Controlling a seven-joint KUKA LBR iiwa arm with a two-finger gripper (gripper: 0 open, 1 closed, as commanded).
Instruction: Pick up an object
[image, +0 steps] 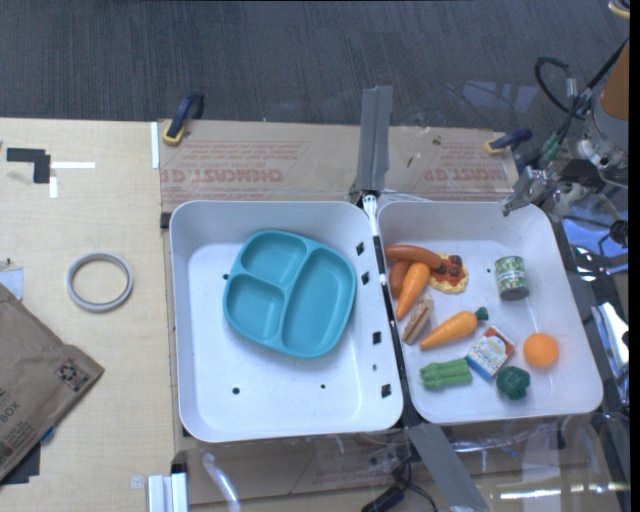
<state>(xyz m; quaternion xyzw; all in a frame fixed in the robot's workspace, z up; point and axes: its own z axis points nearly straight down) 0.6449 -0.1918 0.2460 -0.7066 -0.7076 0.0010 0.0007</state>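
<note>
Toy food fills the right bin (560, 250): a sausage (414, 255), two carrots (411, 288) (450, 329), a green can (510, 277), an orange (541, 351), broccoli (514, 382) and a small carton (490, 354). A teal divided plate (290, 294) sits in the left bin (200, 330). The gripper (522, 190) hangs at about one o'clock of the right bin, just outside its far corner, holding nothing. This looks like the approach step; next it would need to move over one item, the can being nearest, and descend. Whether its jaws are open cannot be told; cables clutter them, and the arm is cut off.
</note>
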